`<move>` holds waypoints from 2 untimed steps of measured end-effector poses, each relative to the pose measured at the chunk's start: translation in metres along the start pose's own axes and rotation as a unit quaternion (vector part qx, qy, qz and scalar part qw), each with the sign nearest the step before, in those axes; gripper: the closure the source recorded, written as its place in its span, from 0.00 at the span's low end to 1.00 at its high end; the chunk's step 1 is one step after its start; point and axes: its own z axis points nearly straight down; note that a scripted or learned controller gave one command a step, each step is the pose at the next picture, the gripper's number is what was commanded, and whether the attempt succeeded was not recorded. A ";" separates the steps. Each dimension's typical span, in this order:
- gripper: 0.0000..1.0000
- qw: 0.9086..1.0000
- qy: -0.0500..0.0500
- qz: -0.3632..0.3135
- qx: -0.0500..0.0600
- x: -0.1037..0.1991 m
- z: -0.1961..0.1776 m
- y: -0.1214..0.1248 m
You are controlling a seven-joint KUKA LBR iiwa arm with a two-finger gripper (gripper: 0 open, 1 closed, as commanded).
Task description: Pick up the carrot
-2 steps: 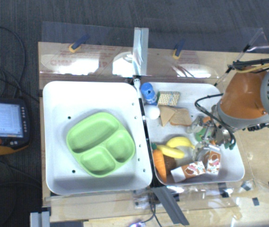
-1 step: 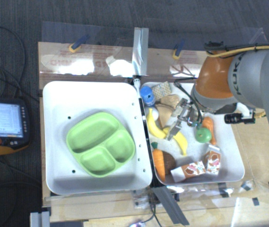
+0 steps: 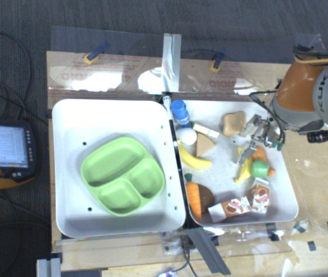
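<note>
The carrot (image 3: 193, 197) is orange with a small green top. It lies at the front left of the right bin (image 3: 287, 212), against the wall between the two bins and beside a dark brown item (image 3: 207, 197). My gripper (image 3: 263, 134) hangs over the right side of that bin, well to the right of the carrot and further back. It is just above a small orange item (image 3: 259, 153) and a green round fruit (image 3: 260, 168). Nothing of the carrot is near it.
The right bin also holds a banana (image 3: 195, 160), a blue-capped bottle (image 3: 180, 113), a bread slice (image 3: 233, 123), a tan wedge (image 3: 205, 147), a yellow piece (image 3: 244, 171) and two small cartons (image 3: 245, 202). A green divided plate (image 3: 123, 174) lies in the left bin (image 3: 71, 120).
</note>
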 end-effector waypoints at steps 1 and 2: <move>0.00 0.984 0.005 0.175 0.001 0.022 -0.035 0.046; 0.00 0.949 0.002 0.315 -0.003 -0.011 -0.004 0.014</move>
